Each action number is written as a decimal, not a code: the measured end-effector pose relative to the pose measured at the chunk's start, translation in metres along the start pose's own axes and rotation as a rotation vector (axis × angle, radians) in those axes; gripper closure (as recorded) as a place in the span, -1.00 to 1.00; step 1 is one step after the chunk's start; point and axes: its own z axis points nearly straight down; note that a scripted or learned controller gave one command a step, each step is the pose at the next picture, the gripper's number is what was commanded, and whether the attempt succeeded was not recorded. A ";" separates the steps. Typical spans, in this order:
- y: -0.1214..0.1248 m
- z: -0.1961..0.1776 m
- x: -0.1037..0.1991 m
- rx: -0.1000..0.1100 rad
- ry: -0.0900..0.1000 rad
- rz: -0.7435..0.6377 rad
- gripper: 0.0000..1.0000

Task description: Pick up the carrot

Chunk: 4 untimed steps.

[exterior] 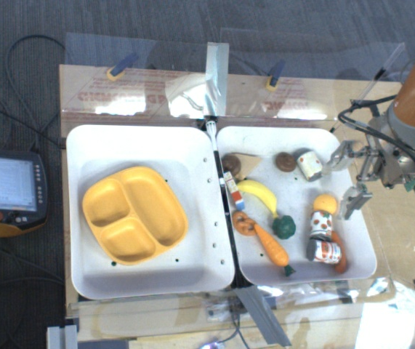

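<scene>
In the camera view two shallow white bins sit side by side on the bench. The left bin (pixel 83 267) holds a yellow divided tray (pixel 133 213), lying at a slant in the middle of its floor.

The right bin (pixel 363 264) takes up the centre-right of the frame and holds a scatter of things. The carrot (pixel 272 246) lies in the lower middle of this bin, orange, slanting from upper left to lower right, its green stub at the lower end. At its upper end lies a pretzel (pixel 243 223), touching or nearly touching it. A banana (pixel 259 195) curves just above, and a dark green broccoli piece (pixel 285 227) sits beside the carrot's upper right. A brown round item (pixel 286 161) and a whitish cup-like item (pixel 309 166) lie near the bin's upper wall. Toward the lower right stand an orange-yellow fruit (pixel 325 204) and a can (pixel 323 242).

The gripper (pixel 354 180) hangs over the bin's right edge, well apart from the carrot, fingers spread and grasping nothing.

A handheld control pendant (pixel 9 191) lies at far left.
</scene>
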 end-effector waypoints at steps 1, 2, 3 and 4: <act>0.067 0.131 0.006 -0.007 0.014 -0.095 -1.00; 0.078 0.171 0.025 -0.002 -0.017 -0.222 -1.00; 0.078 0.180 0.023 -0.002 -0.022 -0.015 -1.00; 0.070 0.183 0.029 -0.002 -0.016 0.329 -1.00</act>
